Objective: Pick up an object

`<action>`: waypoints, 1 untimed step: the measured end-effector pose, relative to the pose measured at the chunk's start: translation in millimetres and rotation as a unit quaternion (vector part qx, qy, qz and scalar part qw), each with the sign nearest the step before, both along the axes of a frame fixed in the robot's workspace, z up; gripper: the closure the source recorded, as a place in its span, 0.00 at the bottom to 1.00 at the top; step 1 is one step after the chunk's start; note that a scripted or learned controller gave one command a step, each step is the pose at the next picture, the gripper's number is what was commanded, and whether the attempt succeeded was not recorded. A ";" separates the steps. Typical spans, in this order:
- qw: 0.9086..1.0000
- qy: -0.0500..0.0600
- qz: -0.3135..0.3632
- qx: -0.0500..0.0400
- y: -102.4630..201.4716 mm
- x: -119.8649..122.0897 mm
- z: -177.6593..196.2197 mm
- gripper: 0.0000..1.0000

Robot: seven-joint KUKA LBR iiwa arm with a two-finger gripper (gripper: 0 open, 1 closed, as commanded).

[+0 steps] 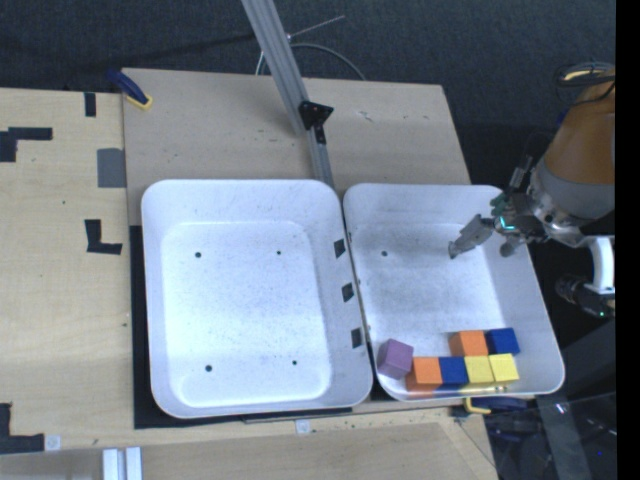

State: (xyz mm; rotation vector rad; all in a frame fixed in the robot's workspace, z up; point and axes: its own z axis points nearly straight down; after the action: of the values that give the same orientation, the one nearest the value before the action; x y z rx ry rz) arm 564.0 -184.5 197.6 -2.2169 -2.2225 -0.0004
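Hovering over the far right part of the right bin [520, 298], the gripper [482, 236] is seen above bare white floor, touching nothing and holding nothing. Its fingers [466, 242] point toward the bin's middle; whether they are spread or closed cannot be told from this slanted view.

The things to be picked are small blocks, all gathered in the near right corner of that bin, close to the counter's [400, 138] near edge. A purple block [397, 356] lies at the left end, slightly turned and a little apart from the others. Beside it an orange block [427, 370], a blue block [453, 370] and two yellow blocks [491, 369] are set in a row, with another orange [468, 344] and another blue [502, 341] just behind.

Such blocks are judged to be light, stiff and not fragile, with flat faces that should be gripped squarely on two opposite sides. The packed row leaves little room for fingers between neighbours, so the purple block is judged the easiest to take. The left bin [240, 298] carries nothing to pick.
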 end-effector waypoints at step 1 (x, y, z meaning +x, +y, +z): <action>1.000 0.002 -0.001 -0.002 -9.4 -1.7 -31.5 0.00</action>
State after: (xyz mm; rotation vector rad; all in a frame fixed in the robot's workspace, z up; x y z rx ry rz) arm 562.2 -193.8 166.2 -2.2198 -2.2196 0.0064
